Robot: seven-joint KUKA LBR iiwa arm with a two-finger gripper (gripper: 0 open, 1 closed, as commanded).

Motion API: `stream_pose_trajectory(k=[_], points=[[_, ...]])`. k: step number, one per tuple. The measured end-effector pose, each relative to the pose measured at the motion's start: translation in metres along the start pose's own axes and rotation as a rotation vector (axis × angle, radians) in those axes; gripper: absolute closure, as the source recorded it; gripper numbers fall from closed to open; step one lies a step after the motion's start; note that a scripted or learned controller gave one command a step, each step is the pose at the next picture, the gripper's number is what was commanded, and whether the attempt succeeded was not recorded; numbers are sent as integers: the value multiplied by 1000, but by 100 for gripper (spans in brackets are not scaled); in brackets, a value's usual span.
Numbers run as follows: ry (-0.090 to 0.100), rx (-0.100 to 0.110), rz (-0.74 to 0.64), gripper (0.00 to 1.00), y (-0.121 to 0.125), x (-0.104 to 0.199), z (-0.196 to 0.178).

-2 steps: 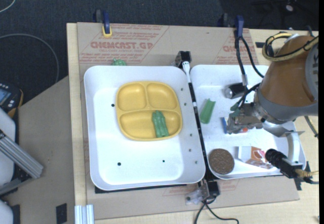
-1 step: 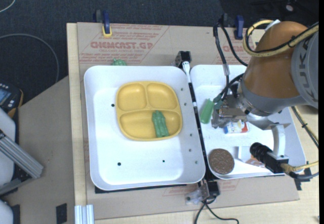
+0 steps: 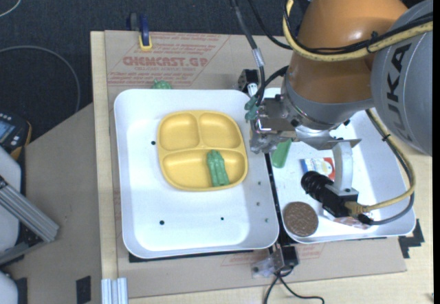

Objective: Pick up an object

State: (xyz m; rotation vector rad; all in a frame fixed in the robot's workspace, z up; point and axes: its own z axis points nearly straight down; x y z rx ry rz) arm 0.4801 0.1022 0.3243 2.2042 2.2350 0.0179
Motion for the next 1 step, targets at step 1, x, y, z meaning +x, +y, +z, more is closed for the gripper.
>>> stream_pose_trajectory(k=[1], points=[[-7, 1, 19, 100, 0, -63, -58]])
